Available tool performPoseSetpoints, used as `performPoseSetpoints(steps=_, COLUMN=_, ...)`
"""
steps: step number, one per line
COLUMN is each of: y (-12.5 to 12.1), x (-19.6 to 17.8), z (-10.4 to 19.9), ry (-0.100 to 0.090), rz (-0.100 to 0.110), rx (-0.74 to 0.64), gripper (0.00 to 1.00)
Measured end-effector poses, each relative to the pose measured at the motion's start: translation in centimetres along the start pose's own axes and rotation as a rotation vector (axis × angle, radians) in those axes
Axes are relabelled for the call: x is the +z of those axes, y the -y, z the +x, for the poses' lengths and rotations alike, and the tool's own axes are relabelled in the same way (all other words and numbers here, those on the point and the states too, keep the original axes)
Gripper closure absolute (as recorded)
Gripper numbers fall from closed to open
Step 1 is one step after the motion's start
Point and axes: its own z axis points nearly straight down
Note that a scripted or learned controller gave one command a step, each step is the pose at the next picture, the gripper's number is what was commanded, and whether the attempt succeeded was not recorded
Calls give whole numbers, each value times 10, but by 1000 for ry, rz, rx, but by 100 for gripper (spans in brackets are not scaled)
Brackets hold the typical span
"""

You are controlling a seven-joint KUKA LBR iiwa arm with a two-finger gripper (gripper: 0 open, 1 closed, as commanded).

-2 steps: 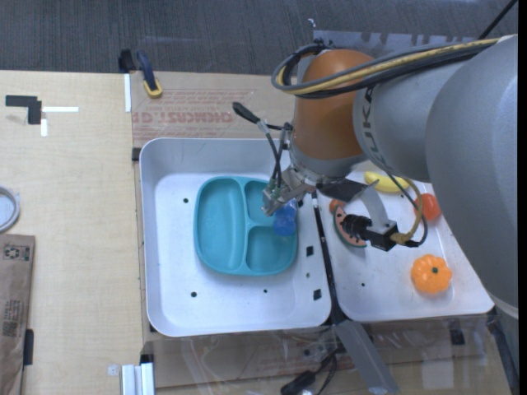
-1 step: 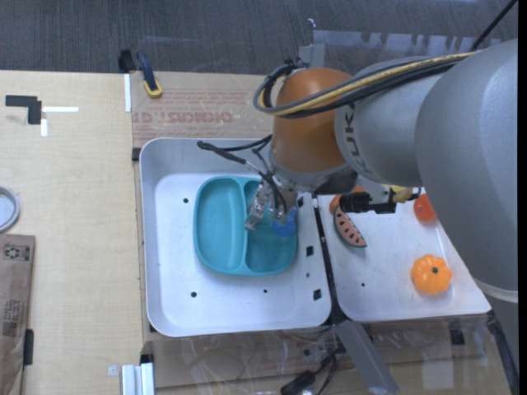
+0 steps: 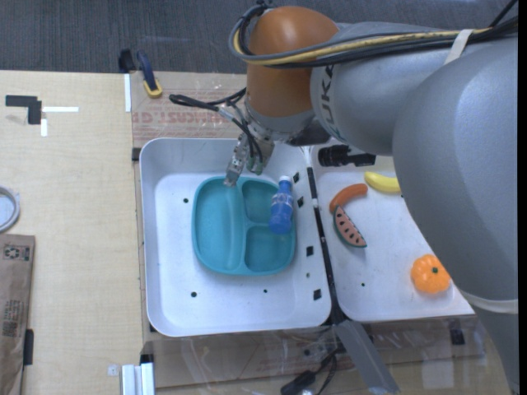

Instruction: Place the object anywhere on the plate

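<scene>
Arm casing shows partial "UK" lettering, upper centre of frame. Blue bottle (image 3: pixel 282 206) lies on teal divided plate (image 3: pixel 239 229) in left bin (image 3: pixel 165 303), just right of gripper (image 3: pixel 244 167). Jaw state: cannot tell. Watermelon slice (image 3: pixel 349 229), banana (image 3: pixel 381 182), orange (image 3: pixel 431 275) in right bin (image 3: pixel 387 295).

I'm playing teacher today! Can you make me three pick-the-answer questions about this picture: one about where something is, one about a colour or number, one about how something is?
1. Where is the teal plastic divided plate?
A. left white bin
B. right white bin
C. wooden bench

2. How many compartments does the plate have?
A. two
B. three
C. five

3. How is the small blue plastic bottle placed?
A. lying on the plate
B. standing in the right bin
C. on the floor

Answers:
1 A, it sits inside the left white bin.
2 B, ridges split it into three.
3 A, it lies across the plate's right side.
</scene>
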Motion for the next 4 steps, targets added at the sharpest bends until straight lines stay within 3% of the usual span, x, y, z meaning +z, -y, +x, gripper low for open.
performPoseSetpoints(steps=1, y=69, x=23, z=22, ry=-3, rz=3, rx=184, gripper=100)
performPoseSetpoints(steps=2, y=84, x=-38, z=-33, ry=0, rz=0, rx=-5, gripper=100)
performPoseSetpoints(steps=3, y=84, x=-37, z=-33, ry=0, rz=1, rx=-4, gripper=0)
performPoseSetpoints(steps=4, y=35, x=-2, z=-15, ry=-2, rz=1, rx=-36, gripper=0)
